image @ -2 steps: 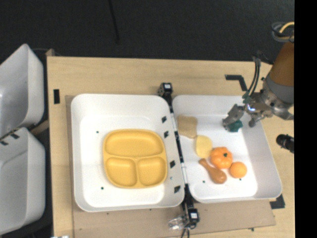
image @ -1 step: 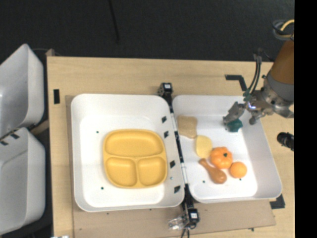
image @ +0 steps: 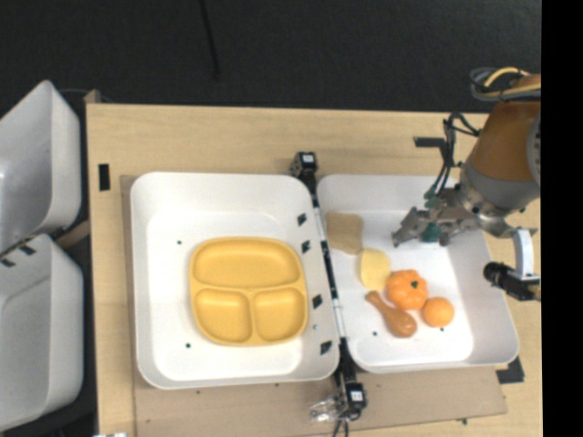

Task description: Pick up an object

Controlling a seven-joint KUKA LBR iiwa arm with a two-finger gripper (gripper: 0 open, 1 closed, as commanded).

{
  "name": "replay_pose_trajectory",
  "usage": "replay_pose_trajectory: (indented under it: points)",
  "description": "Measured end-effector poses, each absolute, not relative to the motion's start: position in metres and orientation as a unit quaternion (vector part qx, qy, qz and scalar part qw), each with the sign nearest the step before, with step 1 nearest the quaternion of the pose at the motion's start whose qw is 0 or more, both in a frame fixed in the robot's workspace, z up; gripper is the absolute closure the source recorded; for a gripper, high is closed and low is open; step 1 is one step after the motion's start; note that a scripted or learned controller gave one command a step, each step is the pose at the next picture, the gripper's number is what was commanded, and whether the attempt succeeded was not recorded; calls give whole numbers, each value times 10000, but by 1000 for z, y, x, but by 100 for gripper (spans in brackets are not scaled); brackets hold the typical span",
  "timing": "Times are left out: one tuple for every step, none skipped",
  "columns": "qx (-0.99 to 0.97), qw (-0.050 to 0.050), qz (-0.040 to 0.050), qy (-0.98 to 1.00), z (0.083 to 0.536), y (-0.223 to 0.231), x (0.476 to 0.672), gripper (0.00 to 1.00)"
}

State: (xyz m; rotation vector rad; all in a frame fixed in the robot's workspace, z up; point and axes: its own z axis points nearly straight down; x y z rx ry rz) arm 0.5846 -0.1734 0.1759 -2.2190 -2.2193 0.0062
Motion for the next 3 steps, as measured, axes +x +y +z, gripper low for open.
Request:
replay_pose_trajectory:
  points:
    - [-7075, 11, 20, -7067, 116, -181, 579, 0]
    - [-7083, -3, 12, -7059, 100, -183, 579, 0]
    - [-7095, -12, -3, -7047, 111, -183, 580, 100]
